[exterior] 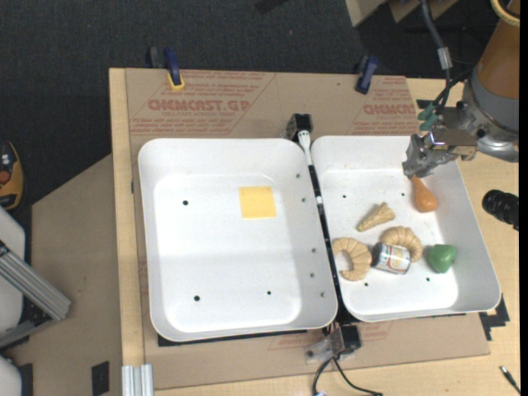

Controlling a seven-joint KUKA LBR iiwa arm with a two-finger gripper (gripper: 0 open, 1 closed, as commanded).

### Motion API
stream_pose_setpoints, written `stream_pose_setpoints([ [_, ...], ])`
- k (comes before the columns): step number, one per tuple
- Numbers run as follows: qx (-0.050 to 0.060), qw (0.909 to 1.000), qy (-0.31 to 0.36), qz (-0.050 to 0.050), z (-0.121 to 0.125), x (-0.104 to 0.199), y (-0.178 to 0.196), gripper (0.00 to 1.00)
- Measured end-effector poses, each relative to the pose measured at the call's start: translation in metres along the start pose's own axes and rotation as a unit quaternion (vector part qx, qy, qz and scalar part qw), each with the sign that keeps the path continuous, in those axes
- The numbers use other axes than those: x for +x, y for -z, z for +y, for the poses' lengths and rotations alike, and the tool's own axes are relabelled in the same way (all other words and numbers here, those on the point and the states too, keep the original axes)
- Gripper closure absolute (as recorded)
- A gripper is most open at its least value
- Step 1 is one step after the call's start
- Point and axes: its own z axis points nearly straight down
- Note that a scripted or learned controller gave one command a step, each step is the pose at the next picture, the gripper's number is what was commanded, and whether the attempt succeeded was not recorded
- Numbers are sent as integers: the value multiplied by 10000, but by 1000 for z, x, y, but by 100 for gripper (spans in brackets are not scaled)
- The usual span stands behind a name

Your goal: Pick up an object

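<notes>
1. The gripper (421, 165) hangs over the right bin (470, 295), just above an orange carrot (424, 196); whether it is wide or narrow cannot be told.
2. Nearby lie a cone (376, 216), two croissants (355, 257), a can (390, 259) and a green pepper (441, 257).
3. The left bin (165, 304) holds a yellow square (257, 203).

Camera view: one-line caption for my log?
Gripper poised above orange piece in right bin; yellow square in left bin.
</notes>
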Motion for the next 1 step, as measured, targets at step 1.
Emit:
stream_pose_setpoints([
  [1,108,9999,-34,29,-50,-55,-45,100],
])
